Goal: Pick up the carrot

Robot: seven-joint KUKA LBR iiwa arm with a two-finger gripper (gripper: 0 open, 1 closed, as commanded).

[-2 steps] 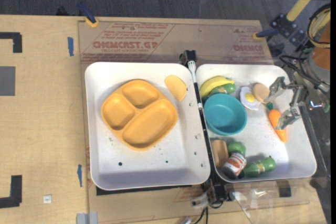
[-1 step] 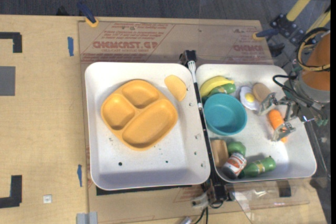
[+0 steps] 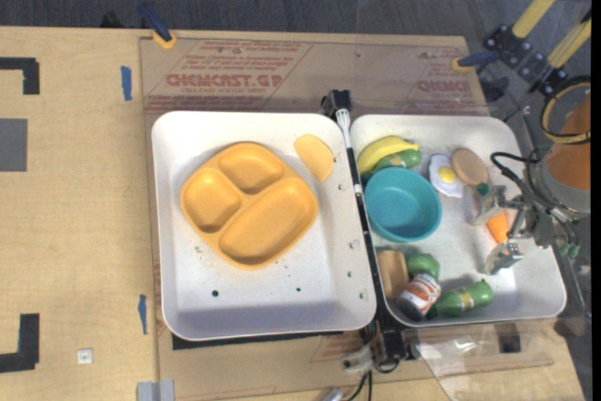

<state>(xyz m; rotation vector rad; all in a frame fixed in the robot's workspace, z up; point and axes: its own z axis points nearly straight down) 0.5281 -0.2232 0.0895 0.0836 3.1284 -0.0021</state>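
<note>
The carrot is a small orange piece lying near the right wall of the right bin. My gripper reaches in from the right and sits low over it. One finger stands just behind the carrot and the other just in front of it, spread apart. The carrot shows between them with gaps on both sides, so the gripper is open and straddles it. The arm's wrist hides part of the carrot's right end.
A teal bowl, banana, fried egg and tan round piece lie left of the gripper. A can and green vegetable sit at the front. The left bin holds a yellow divided plate.
</note>
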